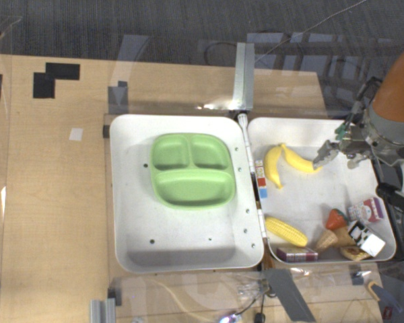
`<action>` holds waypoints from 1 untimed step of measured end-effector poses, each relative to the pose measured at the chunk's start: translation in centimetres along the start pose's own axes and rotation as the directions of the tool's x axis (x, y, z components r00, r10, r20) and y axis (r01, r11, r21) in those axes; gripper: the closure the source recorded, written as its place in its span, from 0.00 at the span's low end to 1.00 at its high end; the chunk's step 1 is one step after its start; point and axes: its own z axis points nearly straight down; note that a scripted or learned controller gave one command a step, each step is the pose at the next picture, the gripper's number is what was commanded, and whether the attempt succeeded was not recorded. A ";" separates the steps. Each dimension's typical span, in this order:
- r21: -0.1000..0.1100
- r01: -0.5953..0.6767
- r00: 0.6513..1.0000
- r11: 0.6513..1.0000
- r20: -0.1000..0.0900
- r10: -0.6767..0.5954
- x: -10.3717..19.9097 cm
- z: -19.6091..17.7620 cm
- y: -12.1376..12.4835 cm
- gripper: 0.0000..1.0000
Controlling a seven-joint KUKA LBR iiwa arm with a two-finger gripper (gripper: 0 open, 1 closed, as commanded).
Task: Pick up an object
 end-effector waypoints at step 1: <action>-0.006 0.004 1.000 1.000 0.000 -0.004 0.1 -1.2 0.2 1.00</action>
